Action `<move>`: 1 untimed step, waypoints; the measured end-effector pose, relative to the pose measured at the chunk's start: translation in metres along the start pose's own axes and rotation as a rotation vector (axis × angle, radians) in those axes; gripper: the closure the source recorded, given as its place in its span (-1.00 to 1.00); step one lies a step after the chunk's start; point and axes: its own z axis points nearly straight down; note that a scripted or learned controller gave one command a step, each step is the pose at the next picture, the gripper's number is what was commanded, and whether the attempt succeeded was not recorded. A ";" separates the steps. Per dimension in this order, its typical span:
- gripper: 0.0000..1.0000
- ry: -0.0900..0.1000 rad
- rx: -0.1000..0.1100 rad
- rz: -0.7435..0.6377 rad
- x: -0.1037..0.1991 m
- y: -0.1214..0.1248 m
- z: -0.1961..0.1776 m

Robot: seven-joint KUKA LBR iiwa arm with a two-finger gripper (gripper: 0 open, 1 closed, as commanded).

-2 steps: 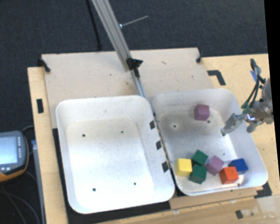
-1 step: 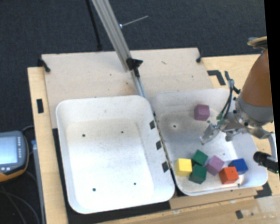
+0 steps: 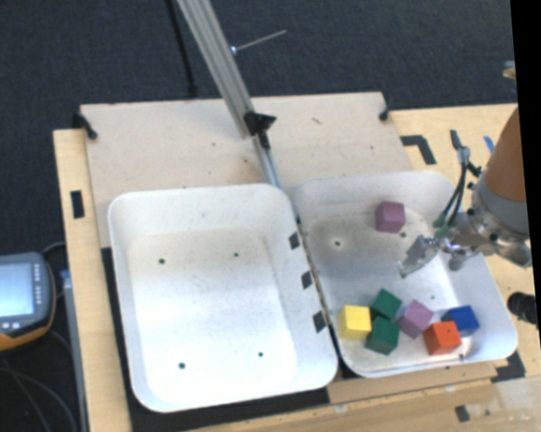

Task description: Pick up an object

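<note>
The purple cube (image 3: 390,216) is lying alone in the right bin (image 3: 345,204), just beyond and left of the gripper (image 3: 424,251), apart from it. The gripper is hovering with nothing between its fingers; whether they are spread or closed cannot be told. Judgement: this isolated cube is offering cleaner access than the cluster of blocks (image 3: 407,321) crowding nearer the bin's front wall.
</note>
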 end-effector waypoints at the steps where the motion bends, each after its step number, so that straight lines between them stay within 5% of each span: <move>1: -1.00 0.001 0.003 0.001 0.000 0.000 0.002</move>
